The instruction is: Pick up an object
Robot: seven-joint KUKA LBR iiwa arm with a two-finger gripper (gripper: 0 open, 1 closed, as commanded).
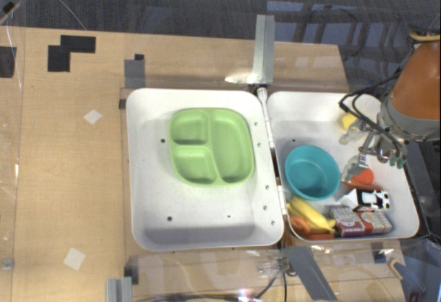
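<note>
The right bin (303,111) holds a blue bowl (312,171), a yellow banana (309,214), a small red-orange object (363,176), a black-and-white object (368,198), a printed box (358,220) and a yellow object (348,120) at the back. My gripper (363,156) hangs low over the right side of this bin, just right of the bowl and directly above the red-orange object. The wrist hides how the gripper meets that object. An orange object (301,226) lies under the banana at the bin's front.
The left bin (148,211) bears a green divided plate (210,146). A metal divider post (264,45) stands at the back between the bins. My arm's orange band (417,87) is over the right bin's right rim. Wooden bench surrounds the bins.
</note>
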